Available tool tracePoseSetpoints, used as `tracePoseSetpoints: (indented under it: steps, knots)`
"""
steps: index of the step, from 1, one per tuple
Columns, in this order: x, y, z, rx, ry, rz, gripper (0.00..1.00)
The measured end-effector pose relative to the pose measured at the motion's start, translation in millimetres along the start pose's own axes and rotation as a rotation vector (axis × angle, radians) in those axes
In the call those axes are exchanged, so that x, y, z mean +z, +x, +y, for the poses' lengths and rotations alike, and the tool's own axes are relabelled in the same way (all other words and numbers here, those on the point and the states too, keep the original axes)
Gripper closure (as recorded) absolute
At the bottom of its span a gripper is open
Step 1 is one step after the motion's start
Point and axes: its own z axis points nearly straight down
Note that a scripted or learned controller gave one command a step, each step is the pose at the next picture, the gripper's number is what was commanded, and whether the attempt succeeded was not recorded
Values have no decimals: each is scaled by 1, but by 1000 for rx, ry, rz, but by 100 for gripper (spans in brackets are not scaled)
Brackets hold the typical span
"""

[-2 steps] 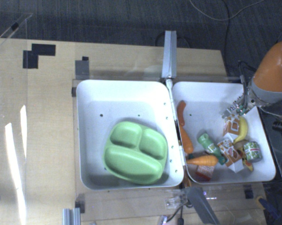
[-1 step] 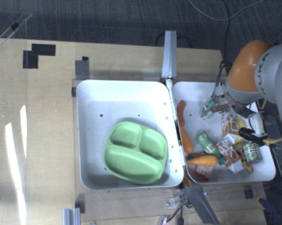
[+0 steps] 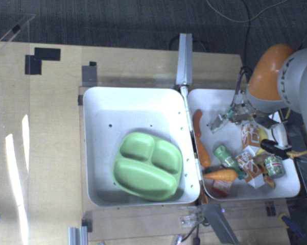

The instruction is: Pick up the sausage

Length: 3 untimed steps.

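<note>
The sausage (image 3: pixel 199 137) is a long reddish-orange link lying lengthwise along the left wall of the right bin (image 3: pixel 210 100). My gripper (image 3: pixel 222 120) hangs over the upper middle of that bin, to the right of the sausage's top end and apart from it. It is open, with nothing between its fingers. The orange band and grey arm reach in from the right.
The right bin also holds a carrot (image 3: pixel 220 175), a green bottle (image 3: pixel 225 155), snack packets (image 3: pixel 250 137) and other small items at lower right. The left bin (image 3: pixel 99 137) holds a green compartment tray (image 3: pixel 148 166). A metal divider post (image 3: pixel 184 60) stands between the bins.
</note>
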Motion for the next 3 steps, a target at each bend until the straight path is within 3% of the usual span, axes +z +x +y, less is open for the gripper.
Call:
tracePoseSetpoints:
  steps: [1, 2, 3]
  knots:
    - [1, 14, 58, 190, 3, 1, 0]
    - [1, 27, 52, 130, 3, -1, 0]
    - [-12, 28, 55, 124, -5, -2, 100]
